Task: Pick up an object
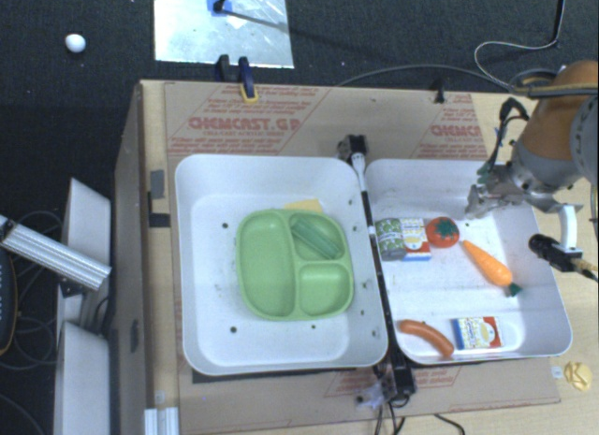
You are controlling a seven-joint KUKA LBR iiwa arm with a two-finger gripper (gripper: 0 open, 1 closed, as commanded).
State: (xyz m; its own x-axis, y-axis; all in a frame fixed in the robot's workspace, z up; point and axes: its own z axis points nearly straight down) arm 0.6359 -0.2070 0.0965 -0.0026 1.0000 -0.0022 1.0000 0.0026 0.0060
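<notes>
Right bin: one carrot, one tomato, one sausage, two cartons; fingers' state unclear

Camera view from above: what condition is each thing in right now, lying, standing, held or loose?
green tray: flat in the left bin, something green in one compartment.
carton: on its side, right bin.
tomato: loose, touching the carton.
carrot: lying loose.
sausage: lying loose.
small box: flat.
claw: above the right bin, holding nothing visible.
</notes>
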